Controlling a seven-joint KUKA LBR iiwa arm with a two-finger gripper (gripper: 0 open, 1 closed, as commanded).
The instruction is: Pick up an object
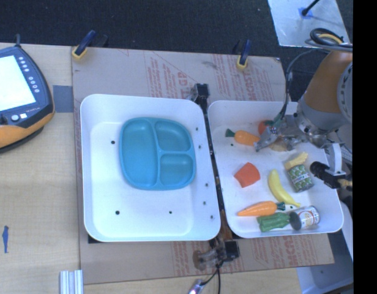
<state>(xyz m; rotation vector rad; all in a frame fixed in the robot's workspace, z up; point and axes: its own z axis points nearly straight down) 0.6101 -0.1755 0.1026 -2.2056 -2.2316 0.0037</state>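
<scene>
My gripper (275, 137) is low in the right bin (222, 164), at its far side. It sits just right of a small carrot (242, 137) and beside a red item (262, 127) that it partly hides. Nothing can be made out in its grasp. Nearer the front lie a red-orange block (247, 174), a banana (279, 188), a green-labelled can (300, 177), a pale yellow piece (295, 160), a larger carrot (260, 209), a green vegetable (274, 222) and a small tin (306, 217).
The left bin (97, 164) holds a blue divided plate (158, 153). A teach pendant (17, 97) rests on the bench at far left. Clamps (83, 44) pin the cardboard sheet at the back. The arm (326, 97) comes in over the right bin's far right corner.
</scene>
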